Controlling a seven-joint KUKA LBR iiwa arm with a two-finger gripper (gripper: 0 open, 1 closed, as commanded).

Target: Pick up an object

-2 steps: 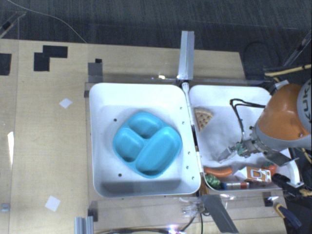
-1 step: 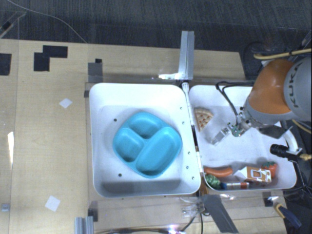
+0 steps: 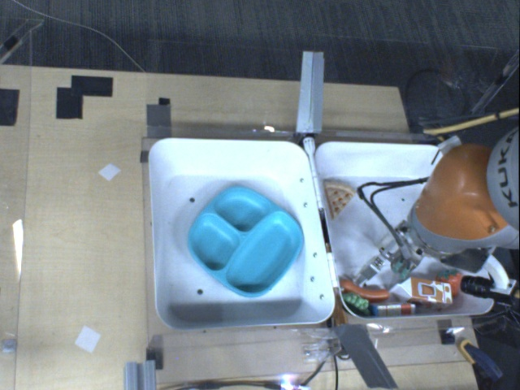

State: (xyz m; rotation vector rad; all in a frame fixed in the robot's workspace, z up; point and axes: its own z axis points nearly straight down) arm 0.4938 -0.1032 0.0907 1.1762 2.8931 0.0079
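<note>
My gripper (image 3: 375,270) hangs low in the right bin (image 3: 382,165), below the orange-banded wrist (image 3: 459,197). Just under it, near the bin's front wall, lies a red sausage-shaped toy (image 3: 365,289) on top of a green rounded piece (image 3: 354,303). An orange and white carton (image 3: 431,290) lies to the right of them, with a thin pen-like item (image 3: 400,307) in front of it. A pizza-slice toy (image 3: 337,197) rests at the bin's left wall, farther back. Nothing is visibly lifted off the bin floor.
The left bin (image 3: 175,177) holds a blue three-compartment plate (image 3: 245,240). A metal divider post (image 3: 311,92) stands behind the seam between the bins. A black cable (image 3: 390,187) loops over the right bin's middle. Bare wooden bench (image 3: 73,234) extends to the left.
</note>
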